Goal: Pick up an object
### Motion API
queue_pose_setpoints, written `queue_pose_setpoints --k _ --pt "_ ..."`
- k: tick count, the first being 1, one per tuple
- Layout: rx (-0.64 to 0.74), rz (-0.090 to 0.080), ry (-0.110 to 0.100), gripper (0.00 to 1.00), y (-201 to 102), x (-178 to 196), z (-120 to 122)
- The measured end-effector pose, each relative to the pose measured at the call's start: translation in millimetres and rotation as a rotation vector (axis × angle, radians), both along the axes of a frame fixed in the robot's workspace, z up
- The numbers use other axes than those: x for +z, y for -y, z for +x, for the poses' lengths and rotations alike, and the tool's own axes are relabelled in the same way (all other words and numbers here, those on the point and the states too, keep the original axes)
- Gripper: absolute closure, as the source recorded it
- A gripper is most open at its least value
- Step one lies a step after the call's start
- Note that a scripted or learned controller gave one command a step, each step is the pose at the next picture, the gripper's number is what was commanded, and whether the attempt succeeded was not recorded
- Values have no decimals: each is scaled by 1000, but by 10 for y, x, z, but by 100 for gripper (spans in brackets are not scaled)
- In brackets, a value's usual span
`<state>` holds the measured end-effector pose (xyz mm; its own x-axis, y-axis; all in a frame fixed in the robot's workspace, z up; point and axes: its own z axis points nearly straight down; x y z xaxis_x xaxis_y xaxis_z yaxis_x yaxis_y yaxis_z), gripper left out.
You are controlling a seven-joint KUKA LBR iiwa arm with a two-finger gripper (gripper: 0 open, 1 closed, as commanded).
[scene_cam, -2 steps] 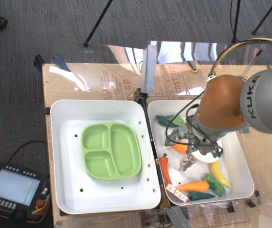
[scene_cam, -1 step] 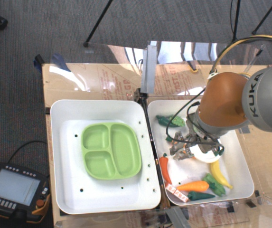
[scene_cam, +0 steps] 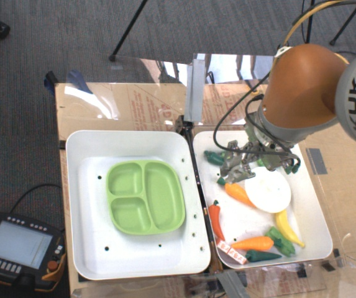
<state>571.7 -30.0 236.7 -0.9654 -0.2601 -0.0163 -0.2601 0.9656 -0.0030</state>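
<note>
Gripper (scene_cam: 238, 166) low over the right bin (scene_cam: 317, 213), at its upper left among toy foods.
An orange carrot (scene_cam: 240, 194) lies just below the gripper, beside a white disc (scene_cam: 268, 191) (partly overlapping the carrot); whether the gripper is open or grasping anything cannot be told. The left bin (scene_cam: 81, 166) holds a green divided plate (scene_cam: 145, 197).

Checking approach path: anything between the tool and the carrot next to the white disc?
Nothing visible. The tool hangs right above the upper end of the carrot in the right bin. The white disc lies against the carrot's right side, partly over it, which could crowd a finger.
</note>
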Motion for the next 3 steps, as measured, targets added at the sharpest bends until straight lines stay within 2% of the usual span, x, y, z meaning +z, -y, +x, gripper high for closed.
queue_pose_setpoints --k 1,2,3 --pt "-1 1 -15 0 2 -70 -29" --pt "-137 2 -32 0 522 -1412 -364" --pt "-131 2 -17 100 508 -1251 -312"
